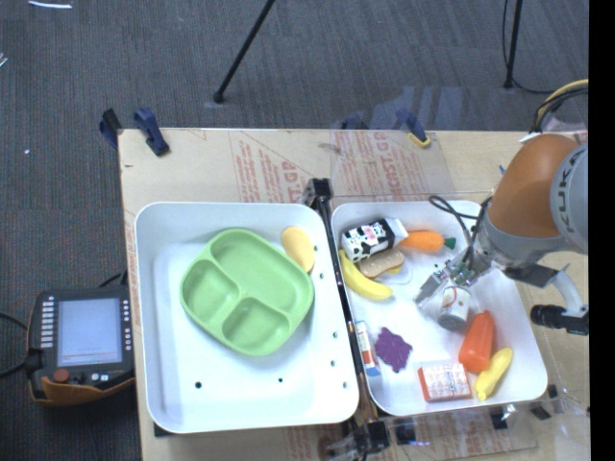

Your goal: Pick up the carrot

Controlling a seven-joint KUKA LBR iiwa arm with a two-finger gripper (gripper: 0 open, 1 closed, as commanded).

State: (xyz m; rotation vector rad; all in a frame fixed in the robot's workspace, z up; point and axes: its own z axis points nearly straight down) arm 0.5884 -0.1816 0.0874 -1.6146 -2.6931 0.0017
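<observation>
Camera view from above: a counter [240, 166] carries two shallow white bins side by side. The left bin [159, 353] holds a green divided plate [247, 291] with a yellow lemon [299, 248] touching its upper right edge. The right bin [524, 373] holds the carrot [423, 241] near its upper wall, just right of a black-and-white cow-patterned carton [369, 239]. Below the carton lie a biscuit [382, 263] and a banana [365, 280]. Lower down sit a purple grape bunch [391, 348], an orange-red box [444, 382], an orange pepper [477, 341] and a yellow corn cob [493, 373]. The arm [528, 200] reaches in from the right; its claw [444, 288] hangs over the bin's middle, below and apart from the carrot. Whether the claw stands apart or together cannot be told; a pale cup-like thing [455, 308] sits just beneath it, possibly touching.
</observation>
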